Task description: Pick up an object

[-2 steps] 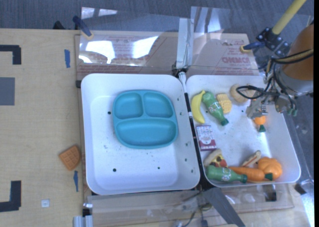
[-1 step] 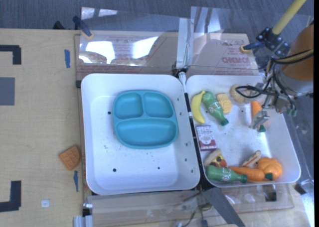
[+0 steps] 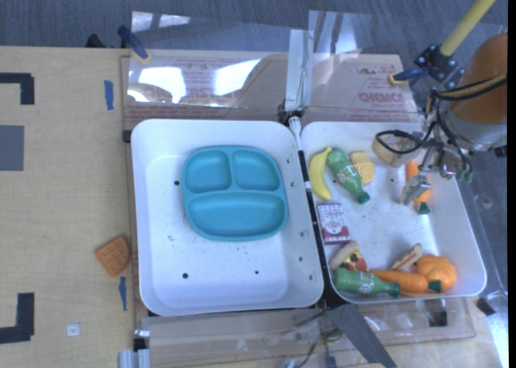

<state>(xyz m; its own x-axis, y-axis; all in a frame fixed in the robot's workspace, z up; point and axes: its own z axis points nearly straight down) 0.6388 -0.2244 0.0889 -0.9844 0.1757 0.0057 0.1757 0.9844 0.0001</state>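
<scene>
Two white bins share the bench; the gripper (image 3: 416,190) hangs over the right bin (image 3: 470,239), apparently clamping a small orange piece (image 3: 420,189) (partly hidden), toys crowded left and below.

The pincer (image 3: 417,190) hides part of an orange toy (image 3: 417,177).

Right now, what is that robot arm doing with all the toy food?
The robot arm's gripper hangs low over the right bin, by a small orange toy. Toy food lies there: a banana, two green bottles, a pumpkin. The left bin holds a blue plate.
</scene>
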